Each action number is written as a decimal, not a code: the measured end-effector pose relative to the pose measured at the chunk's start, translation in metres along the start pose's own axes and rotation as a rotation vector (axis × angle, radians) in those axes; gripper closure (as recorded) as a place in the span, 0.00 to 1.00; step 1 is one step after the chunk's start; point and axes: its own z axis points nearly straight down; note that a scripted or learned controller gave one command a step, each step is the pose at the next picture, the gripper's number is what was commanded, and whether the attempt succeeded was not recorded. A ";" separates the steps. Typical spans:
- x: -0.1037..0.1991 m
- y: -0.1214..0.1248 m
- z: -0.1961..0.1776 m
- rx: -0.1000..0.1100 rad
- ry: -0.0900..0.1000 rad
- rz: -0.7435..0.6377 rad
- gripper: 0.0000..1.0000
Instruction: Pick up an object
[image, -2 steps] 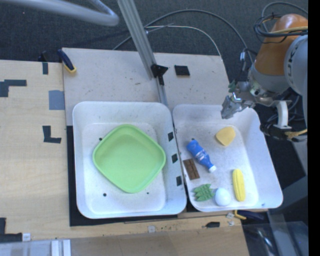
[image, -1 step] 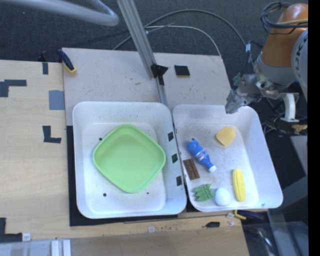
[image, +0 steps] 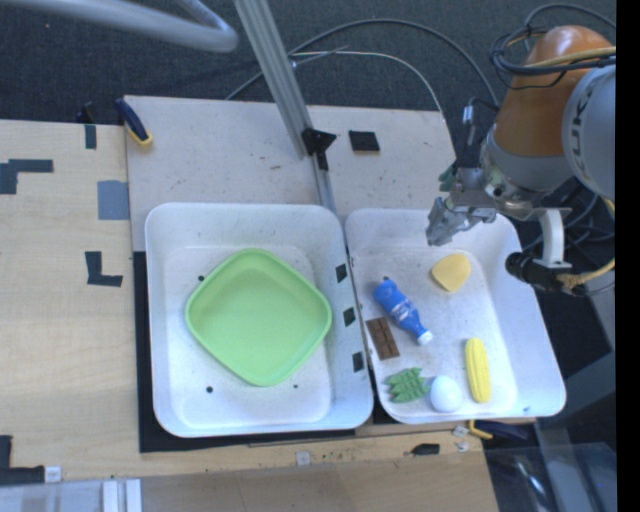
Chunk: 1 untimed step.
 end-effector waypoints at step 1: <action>0.040 -0.025 0.005 0.001 0.000 0.000 1.00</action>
